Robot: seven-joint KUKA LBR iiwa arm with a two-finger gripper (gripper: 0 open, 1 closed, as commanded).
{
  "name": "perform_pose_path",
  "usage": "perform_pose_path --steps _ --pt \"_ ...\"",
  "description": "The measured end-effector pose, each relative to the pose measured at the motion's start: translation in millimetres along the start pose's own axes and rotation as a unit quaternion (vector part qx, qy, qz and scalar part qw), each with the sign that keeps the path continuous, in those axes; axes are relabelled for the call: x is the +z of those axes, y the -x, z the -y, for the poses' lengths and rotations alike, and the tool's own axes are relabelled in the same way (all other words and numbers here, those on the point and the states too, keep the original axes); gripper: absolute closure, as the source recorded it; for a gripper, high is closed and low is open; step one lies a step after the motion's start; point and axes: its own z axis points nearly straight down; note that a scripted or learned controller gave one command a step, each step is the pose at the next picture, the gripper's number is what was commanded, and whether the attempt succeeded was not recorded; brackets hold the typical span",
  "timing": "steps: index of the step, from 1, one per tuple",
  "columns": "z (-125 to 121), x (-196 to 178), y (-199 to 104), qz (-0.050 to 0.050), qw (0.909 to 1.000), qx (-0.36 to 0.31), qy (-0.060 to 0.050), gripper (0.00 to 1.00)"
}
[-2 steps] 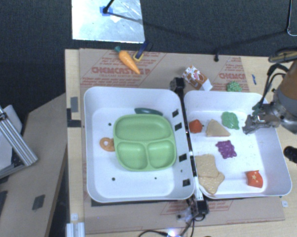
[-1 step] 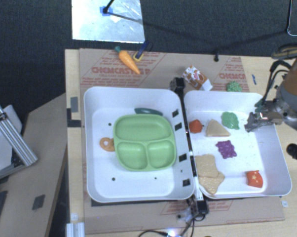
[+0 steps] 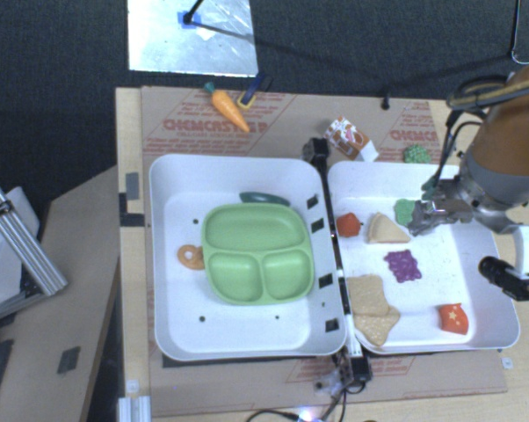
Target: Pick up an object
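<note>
The grey arm with its orange band reaches in from the right, and its pincer [image 3: 425, 216] hangs low over the upper part of the right shallow white bin [image 3: 502, 319]. The pincer sits just beside a small green toy piece [image 3: 405, 209] and near the tan wedge-shaped toy slice [image 3: 386, 229]; whether it is released or clenched cannot be told, and nothing shows between its tips.

The right bin also holds a small red-orange round toy [image 3: 348, 225] near its left wall, a purple bunch of toy grapes [image 3: 403, 265] at its middle, 2 tan cracker-like flat pieces [image 3: 370, 304] overlapping at the lower left, and a red and orange toy chunk [image 3: 453, 318] at the lower right.

The left shallow white bin [image 3: 172, 227] carries a light green plastic tray with 3 compartments [image 3: 256, 251], a small orange ring [image 3: 191, 257] just beside the tray's left edge, and a dark green flat piece [image 3: 264, 198] peeking from behind its upper edge.

On the cardboard-covered bench [image 3: 291, 117] behind the bins lie an orange toy carrot [image 3: 229, 109], a small red and white printed packet [image 3: 349, 138], and a green leafy toy [image 3: 416, 155].
</note>
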Motion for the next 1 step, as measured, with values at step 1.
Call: perform_pose_path --steps 1 --pt "14.5 -8.1 -56.3 0.000 1.0000 0.000 0.000 1.00"
